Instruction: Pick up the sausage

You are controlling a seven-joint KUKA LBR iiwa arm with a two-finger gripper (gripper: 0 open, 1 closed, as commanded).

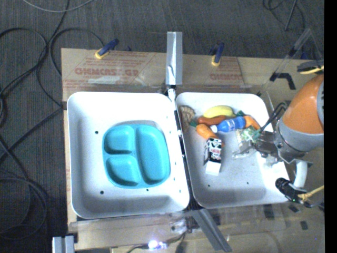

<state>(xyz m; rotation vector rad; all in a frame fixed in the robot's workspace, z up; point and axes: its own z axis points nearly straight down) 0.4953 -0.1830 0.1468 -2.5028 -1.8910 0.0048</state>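
Hand [246, 144] seen near right edge of right bin [231, 191], beside sausage [211, 120] pile; finger spread cannot be told.

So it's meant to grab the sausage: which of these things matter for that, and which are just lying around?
For the job:
- sausage, the reddish-brown piece in the right bin
- gripper, over that bin's right side

Just lying about:
- banana
- blue bottle
- carrot
- small black-and-white box
- blue divided tray in the left bin
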